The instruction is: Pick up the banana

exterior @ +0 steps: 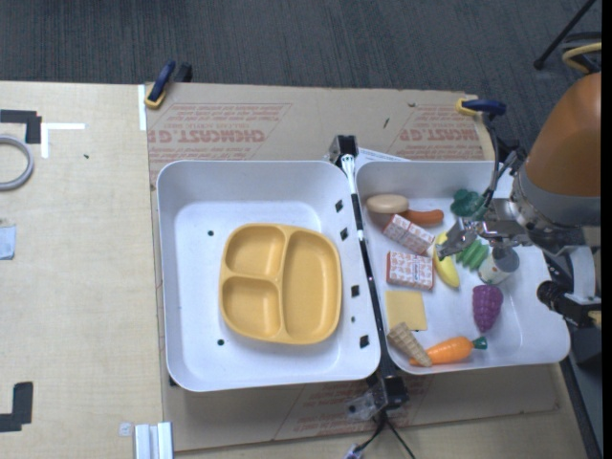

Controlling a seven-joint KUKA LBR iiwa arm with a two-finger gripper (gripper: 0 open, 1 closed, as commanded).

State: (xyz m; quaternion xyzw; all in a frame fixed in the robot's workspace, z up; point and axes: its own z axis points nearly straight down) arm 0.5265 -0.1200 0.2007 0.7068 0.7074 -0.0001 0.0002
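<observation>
Banana (pixel 447 270) lies in the right bin (pixel 535 347), just below the tool (pixel 470 233), touching a green vegetable (pixel 469 252). Whether the tool is closed, I cannot tell. It may catch the green piece instead, because both are crowded together.

Yellow divided plate (pixel 282 283) in left bin (pixel 182 285); right bin (pixel 535 347) holds carrot (pixel 449 351), purple grapes (pixel 487 306), cheese slice (pixel 406 310).
</observation>
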